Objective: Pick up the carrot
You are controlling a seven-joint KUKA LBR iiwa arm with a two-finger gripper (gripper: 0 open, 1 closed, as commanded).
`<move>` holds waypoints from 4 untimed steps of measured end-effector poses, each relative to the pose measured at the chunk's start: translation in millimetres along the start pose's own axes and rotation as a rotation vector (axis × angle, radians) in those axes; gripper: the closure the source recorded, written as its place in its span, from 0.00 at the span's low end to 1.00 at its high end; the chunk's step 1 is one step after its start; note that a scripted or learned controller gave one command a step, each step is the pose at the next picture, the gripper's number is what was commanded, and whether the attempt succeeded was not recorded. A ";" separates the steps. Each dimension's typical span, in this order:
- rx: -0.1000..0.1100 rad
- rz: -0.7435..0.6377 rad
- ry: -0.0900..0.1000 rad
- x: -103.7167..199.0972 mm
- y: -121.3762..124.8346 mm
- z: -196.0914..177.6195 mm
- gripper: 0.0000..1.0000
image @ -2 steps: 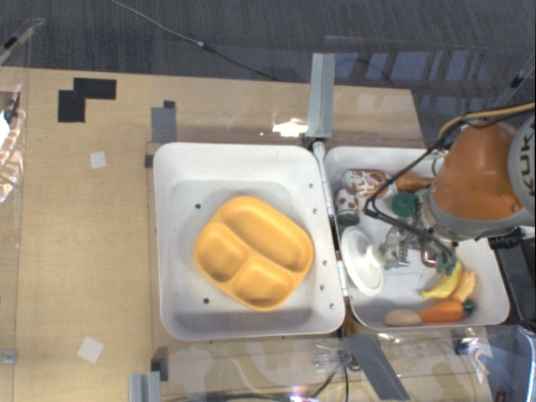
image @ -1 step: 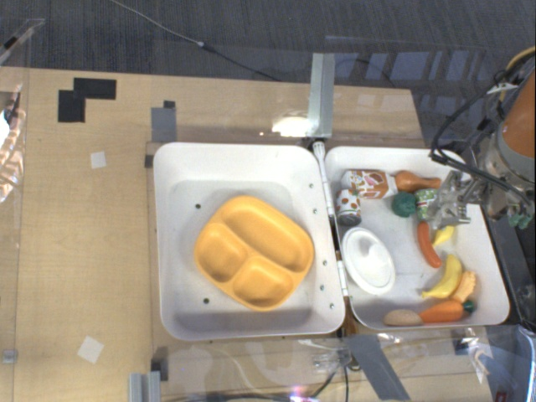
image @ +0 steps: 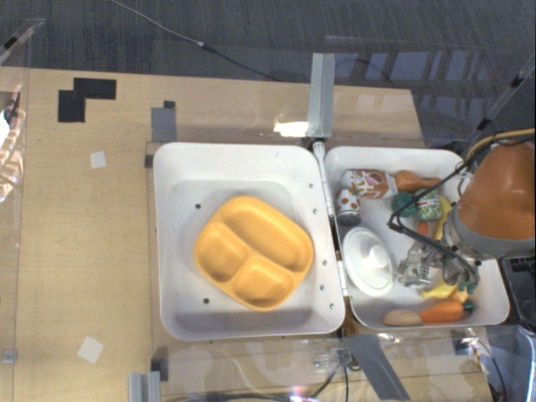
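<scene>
The carrot (image: 442,311), orange with a green stub at its right end, lies along the front wall of the right bin (image: 501,304). My gripper (image: 423,268) hangs low in that bin, just behind the carrot and a little to its left, above a yellow banana (image: 441,291). Cables and the orange wrist band (image: 501,193) cover much of the bin's right side. I see nothing held in the gripper.
The right bin also holds a white bowl (image: 369,260), a small can (image: 347,205), a printed packet (image: 368,183), an orange-brown piece (image: 412,180) at the back and a beige lump (image: 402,316) beside the carrot. A yellow divided plate (image: 254,251) sits in the left bin (image: 176,224).
</scene>
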State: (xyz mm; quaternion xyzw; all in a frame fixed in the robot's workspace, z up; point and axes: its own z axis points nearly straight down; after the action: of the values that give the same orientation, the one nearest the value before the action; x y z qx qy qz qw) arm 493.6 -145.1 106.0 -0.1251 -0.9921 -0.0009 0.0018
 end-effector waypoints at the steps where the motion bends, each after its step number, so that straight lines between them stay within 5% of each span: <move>1: -0.001 0.079 -0.016 13.2 45.0 3.4 1.00; 2: 0.000 0.202 -0.011 17.9 50.7 -1.5 1.00; 3: -0.001 0.201 -0.011 17.9 51.1 -1.6 0.00; 4: -0.001 0.428 -0.011 -85.3 41.5 -26.9 0.00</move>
State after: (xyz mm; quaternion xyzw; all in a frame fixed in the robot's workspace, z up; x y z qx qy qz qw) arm 586.7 -126.1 132.7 -0.3328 -0.9430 -0.0005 -0.0033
